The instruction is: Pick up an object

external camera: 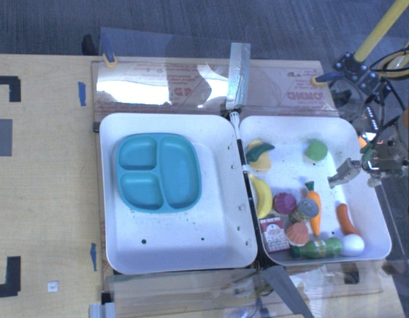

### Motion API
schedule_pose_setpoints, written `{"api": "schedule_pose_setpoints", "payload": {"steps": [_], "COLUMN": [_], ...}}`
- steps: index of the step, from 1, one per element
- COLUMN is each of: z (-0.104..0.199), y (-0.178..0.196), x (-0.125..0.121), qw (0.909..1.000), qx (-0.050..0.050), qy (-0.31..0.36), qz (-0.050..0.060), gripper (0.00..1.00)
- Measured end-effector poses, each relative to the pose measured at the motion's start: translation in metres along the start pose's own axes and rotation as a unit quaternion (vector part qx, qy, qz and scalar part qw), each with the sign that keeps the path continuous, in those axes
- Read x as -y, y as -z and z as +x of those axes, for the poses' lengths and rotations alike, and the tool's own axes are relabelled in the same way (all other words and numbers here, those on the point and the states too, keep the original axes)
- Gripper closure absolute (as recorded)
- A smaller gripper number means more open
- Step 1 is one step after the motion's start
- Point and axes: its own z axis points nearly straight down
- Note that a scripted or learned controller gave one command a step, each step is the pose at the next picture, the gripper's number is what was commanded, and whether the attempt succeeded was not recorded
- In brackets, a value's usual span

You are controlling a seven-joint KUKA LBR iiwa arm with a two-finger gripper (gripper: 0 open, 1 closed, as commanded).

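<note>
Pale wood desk carries two shallow white bins side by side, and the arm reaches in over the right bin from its right rim. Its pincer hangs above that bin's right side, tipped toward the left; the view is too small and blurred here to tell whether the fingers stand apart or together, and nothing can be made out between them.

Nearest to the pincer is a small orange toy carrot with a green top, lying just below and left of it in the view, its long axis running nearly up and down the picture. Just beside that, to the right, lies an orange-red sausage-shaped toy on much the same axis. A round green ball-like toy sits above and left of the pincer, apart from the rest.

Further left in the same bin are a purple round toy, a yellow toy banana against the left wall, and a white egg-shaped toy in the lower corner.

The left bin holds a blue plastic divided plate.

For the coming move, I judge the carrot the likeliest target: a short shift down-left, with the fingers closing across its narrow width.
</note>
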Motion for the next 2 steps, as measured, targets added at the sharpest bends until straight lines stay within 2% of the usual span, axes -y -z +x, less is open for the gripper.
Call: {"api": "schedule_pose_setpoints", "payload": {"steps": [1, 2], "z": [-0.0017, -0.0015], "y": [-0.1504, -0.1405], "x": [-0.0291, -0.0295], "qw": [0.9998, 0.9998], "qx": [0.001, 0.001], "qy": [-0.018, -0.019], "qz": [-0.004, -0.004], "gripper": [0.00, 1.00]}}
